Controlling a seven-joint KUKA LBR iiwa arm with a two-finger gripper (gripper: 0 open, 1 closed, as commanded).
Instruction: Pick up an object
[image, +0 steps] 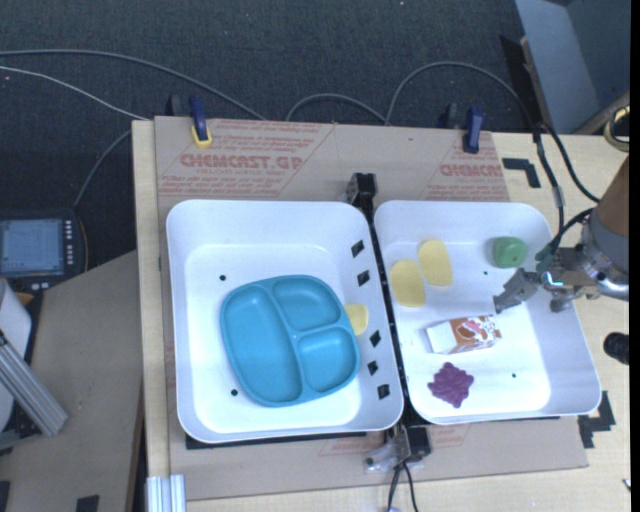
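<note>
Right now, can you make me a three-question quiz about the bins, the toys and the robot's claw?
1. Where is the blue tray?
A. left bin
B. right bin
C. on the floor

2. What colour is the grape bunch?
A. red
B. purple
C. white

3. What is the claw doing?
A. lifting the blue tray
B. sitting above the right bin, holding nothing
C. resting in the left bin

Answers: 1 A, the tray lies in the left bin. 2 B, the bunch looks purple. 3 B, nothing shows between its fingers, near the snack packet.
</note>
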